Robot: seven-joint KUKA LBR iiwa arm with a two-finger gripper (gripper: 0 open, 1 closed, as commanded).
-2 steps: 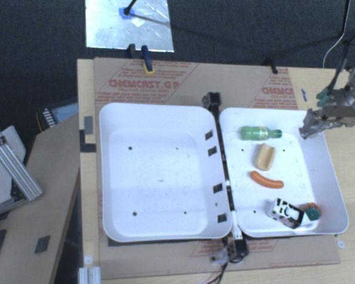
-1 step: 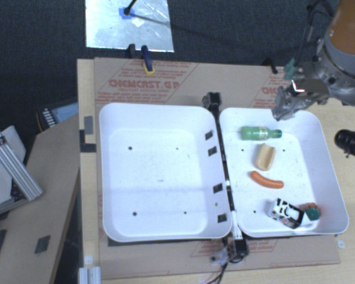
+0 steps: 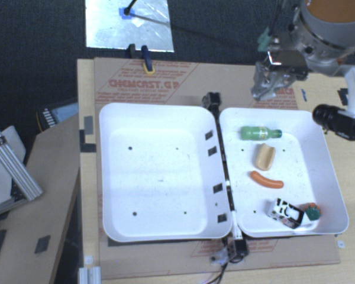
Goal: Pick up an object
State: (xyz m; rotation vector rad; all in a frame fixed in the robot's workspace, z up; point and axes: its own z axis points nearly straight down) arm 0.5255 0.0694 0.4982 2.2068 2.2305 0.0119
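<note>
Above the far edge of the right bin (image 3: 328,158), the gripper (image 3: 267,90) hangs over the cardboard, clear of the bin; whether it is open or closed I cannot tell. Nearest to it, just inside the bin's far wall, lies the green bottle (image 3: 260,134), long axis running across the bin, cap to the right. Beyond it sit a tan bun (image 3: 264,156), an orange sausage (image 3: 266,180) and a black-and-white toy (image 3: 287,212), each farther off. The bottle looks the shortest reach.

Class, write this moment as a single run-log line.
pincer: above bench, behind right bin | bin holds: green bottle, bread roll, sausage | nothing picked yet
</note>
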